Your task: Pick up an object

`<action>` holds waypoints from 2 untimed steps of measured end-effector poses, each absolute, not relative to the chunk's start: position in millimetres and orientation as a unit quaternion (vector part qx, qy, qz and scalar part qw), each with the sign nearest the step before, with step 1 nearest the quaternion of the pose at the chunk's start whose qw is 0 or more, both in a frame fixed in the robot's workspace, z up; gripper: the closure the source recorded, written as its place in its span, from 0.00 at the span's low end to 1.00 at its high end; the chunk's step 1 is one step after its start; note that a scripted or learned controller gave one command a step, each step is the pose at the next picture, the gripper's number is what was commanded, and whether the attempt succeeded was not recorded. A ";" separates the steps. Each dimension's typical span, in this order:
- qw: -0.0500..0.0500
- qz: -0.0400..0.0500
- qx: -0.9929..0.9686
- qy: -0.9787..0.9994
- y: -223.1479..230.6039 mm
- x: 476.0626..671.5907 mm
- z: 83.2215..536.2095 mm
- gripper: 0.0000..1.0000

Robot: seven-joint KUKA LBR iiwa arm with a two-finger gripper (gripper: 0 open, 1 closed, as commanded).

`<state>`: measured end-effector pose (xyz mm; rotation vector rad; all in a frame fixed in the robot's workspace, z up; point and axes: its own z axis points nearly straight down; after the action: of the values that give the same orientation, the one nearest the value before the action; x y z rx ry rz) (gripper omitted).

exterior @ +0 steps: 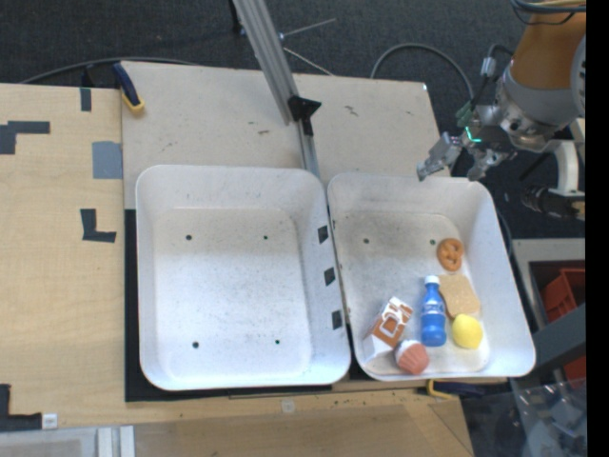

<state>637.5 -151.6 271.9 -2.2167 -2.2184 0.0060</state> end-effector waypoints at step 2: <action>0.003 0.003 -0.707 -0.708 -152.6 644.2 213.6 0.00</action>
<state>644.2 -152.6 213.6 -2.2166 -2.2192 0.0085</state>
